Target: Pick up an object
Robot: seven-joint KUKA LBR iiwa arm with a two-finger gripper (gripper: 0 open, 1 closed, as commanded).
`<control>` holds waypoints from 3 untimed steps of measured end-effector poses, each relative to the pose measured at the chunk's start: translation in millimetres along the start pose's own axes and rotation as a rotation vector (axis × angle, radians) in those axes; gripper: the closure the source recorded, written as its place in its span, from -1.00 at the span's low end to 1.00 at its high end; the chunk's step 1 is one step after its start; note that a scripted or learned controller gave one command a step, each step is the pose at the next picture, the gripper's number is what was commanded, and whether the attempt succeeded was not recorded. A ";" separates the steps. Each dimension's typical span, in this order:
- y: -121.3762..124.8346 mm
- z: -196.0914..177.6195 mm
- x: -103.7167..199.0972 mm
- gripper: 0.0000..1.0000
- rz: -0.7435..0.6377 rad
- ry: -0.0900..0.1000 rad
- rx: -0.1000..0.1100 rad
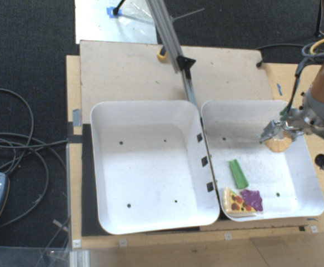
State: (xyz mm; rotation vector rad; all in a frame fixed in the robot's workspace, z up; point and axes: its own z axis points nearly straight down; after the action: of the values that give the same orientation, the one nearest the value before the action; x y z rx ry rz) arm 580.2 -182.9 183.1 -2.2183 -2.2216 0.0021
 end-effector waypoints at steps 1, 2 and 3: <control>-5.3 54.3 9.3 -1.00 0.001 0.001 0.000; -3.5 40.1 7.9 1.00 0.000 -0.001 -0.006; 2.7 -23.4 4.1 1.00 -0.003 -0.003 -0.011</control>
State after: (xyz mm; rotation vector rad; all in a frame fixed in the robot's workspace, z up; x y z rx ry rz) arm 582.9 -178.8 206.5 -2.2221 -2.2319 -0.0064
